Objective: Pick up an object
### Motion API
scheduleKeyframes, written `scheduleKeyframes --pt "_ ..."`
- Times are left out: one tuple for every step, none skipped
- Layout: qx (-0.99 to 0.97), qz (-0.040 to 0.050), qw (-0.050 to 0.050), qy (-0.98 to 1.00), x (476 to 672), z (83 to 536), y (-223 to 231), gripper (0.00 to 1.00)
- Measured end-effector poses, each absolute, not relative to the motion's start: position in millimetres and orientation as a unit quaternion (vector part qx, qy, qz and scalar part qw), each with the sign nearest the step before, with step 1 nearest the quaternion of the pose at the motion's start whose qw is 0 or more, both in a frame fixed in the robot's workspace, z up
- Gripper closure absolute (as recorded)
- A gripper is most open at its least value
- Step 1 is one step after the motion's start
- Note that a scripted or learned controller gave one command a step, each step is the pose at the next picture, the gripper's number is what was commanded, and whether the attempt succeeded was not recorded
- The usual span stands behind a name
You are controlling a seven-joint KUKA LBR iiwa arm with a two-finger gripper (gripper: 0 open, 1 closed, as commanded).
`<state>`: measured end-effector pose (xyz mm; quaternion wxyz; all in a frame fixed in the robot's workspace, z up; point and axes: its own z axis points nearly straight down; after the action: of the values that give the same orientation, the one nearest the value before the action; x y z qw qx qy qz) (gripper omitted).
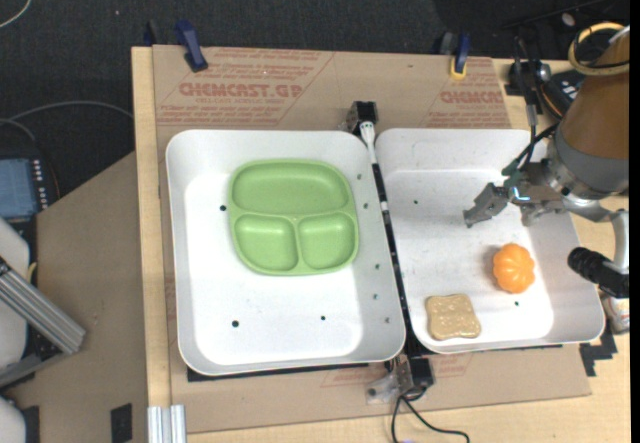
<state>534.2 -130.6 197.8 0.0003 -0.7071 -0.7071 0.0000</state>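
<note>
While hand (490,206) hovers, orange (513,268) lies nearby below

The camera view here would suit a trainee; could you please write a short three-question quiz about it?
1. True or false: the green divided plate lies in the left bin.
2. Which lies nearer the right bin's front edge: (a) the orange toy fruit or (b) the tan toast piece?
3. Fill in: the pincer hangs over the ____ bin.

Key: 1 true; 2 b; 3 right.
</note>
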Motion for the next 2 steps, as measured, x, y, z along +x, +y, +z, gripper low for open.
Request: scheduleKeyframes --pt "-0.710 0.0041 0.005 -0.704 475.2 96.0 -187.9 0.00" --pt "-0.706 -0.0011 -0.003 -0.708 545.4 84.1 -188.5 0.00"
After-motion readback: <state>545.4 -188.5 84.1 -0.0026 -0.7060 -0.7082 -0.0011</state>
